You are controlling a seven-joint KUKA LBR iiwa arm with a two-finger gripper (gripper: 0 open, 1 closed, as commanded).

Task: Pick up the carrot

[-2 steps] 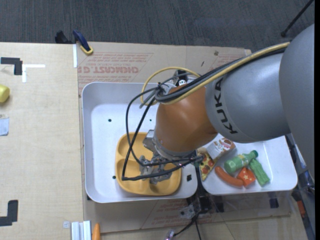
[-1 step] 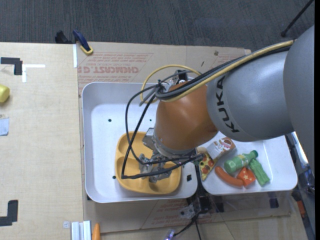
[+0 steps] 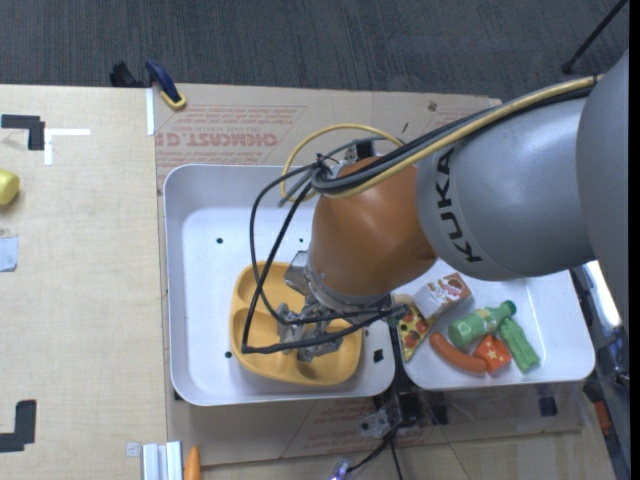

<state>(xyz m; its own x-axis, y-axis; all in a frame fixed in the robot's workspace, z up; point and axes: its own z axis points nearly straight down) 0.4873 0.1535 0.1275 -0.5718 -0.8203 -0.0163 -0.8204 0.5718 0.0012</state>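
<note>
Your arm (image 3: 500,188) reaches in from the right and fills the middle of the view, its orange band (image 3: 365,233) sitting over the left bin (image 3: 200,268). The hand (image 3: 310,336) hangs low over a yellow divided tray (image 3: 250,313) that lies in the near part of that bin; black cables loop around it, and you cannot tell whether it is clenched or released, nor whether it has anything.

The carrot (image 3: 457,355) lies in the right bin (image 3: 570,353), near the front, well apart from the hand. Just beside it are a red piece (image 3: 492,352) and two green bottles (image 3: 483,322), with a pizza slice (image 3: 412,330) and a small carton (image 3: 443,295) closer to the divide between the bins.

On the table (image 3: 80,318) at far left, a yellow thing (image 3: 7,187) sits at the edge.
</note>
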